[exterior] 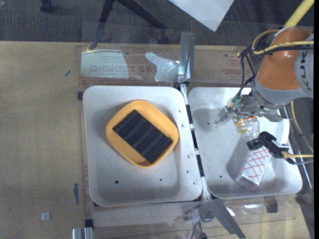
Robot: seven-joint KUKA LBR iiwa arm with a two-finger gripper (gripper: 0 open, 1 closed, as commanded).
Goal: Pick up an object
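Gripper (234,114) over right bin (209,180), jaws unclear, can't tell grip; checkered pack (255,166) at 5 o'clock, not lifted.

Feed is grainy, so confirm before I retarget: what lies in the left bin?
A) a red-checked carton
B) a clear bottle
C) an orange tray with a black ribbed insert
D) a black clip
C: the orange tray lies alone in the left bin; the checked carton lies in the right bin.

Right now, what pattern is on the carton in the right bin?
White with a red grid pattern on the carton, seen in the camera view.
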